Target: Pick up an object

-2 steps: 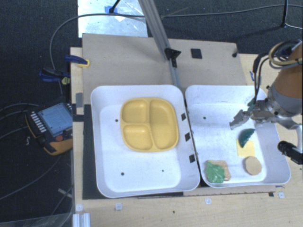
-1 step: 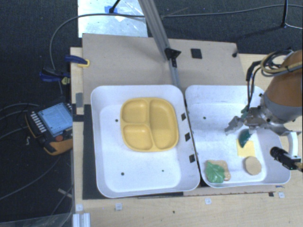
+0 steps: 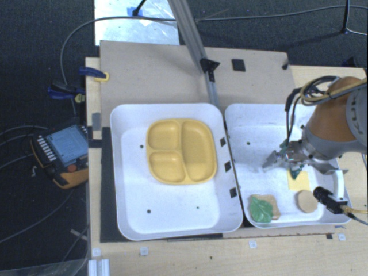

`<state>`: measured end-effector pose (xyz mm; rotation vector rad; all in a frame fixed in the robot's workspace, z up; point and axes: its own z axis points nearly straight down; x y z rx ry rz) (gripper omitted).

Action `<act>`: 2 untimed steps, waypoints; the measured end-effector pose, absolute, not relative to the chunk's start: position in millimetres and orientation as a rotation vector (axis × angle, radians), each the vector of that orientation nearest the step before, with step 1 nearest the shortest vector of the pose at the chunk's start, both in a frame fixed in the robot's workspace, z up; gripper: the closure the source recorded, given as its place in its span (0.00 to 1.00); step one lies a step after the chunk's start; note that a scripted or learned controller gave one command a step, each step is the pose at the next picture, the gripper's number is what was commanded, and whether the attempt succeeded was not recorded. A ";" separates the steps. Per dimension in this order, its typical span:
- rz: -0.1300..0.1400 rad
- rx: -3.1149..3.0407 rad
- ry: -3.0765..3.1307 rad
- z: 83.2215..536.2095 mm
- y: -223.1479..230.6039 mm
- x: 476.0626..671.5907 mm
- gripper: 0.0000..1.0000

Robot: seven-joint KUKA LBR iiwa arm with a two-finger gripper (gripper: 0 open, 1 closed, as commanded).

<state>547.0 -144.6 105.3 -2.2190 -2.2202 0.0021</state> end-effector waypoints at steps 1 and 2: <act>-0.009 -2.227 -2.229 87.9 -144.8 550.7 0.00; -0.010 -2.233 -2.232 100.0 -146.6 551.9 1.00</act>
